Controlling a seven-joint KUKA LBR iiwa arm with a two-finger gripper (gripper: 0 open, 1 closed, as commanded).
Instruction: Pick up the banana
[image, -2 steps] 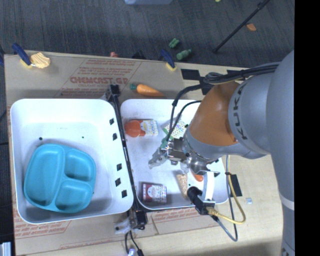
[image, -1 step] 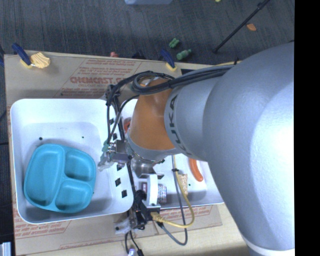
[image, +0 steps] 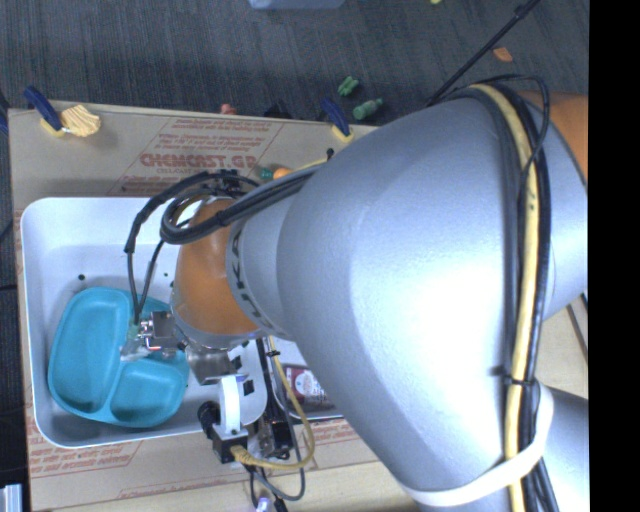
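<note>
Grey arm (image: 420, 300) slants down over white bin (image: 40, 240).

You see the arm (image: 420, 290) in smooth matt grey metal, its orange band (image: 205, 285) glossy, a blue dish (image: 110, 360) of smooth shiny plastic, a white bin (image: 60, 225) of glossy plastic, printed brown cardboard (image: 200, 150) dull beneath, black rubbery cables (image: 165, 215).
</note>
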